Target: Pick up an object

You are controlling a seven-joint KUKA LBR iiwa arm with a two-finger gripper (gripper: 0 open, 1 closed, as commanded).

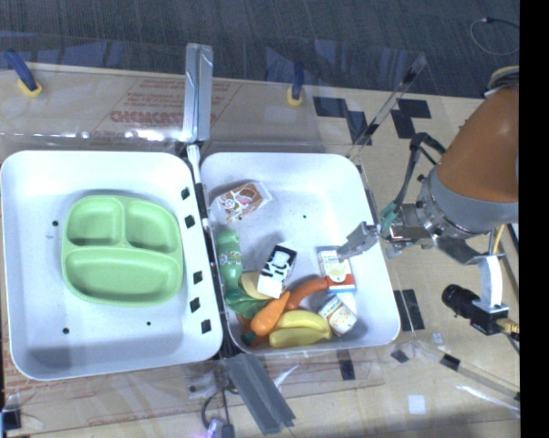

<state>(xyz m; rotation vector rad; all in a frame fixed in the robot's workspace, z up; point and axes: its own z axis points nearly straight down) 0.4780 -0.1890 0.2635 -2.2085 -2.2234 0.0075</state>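
Banana (pixel 300 328): 6 o'clock corner of right bin (pixel 370 199), touching carrot (pixel 288 303).
Carton (pixel 336 268): 3 o'clock of carrot, just under gripper (pixel 355 242).
Gripper: grip state, cannot tell.
Green tray (pixel 122 247): left bin (pixel 28 181).

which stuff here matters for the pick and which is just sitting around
For the job:
- pincer, over the right bin
- pickable items: carrot, banana, small carton, black-and-white box, snack packet, green bottle

Lying about:
- green divided plate in the left bin
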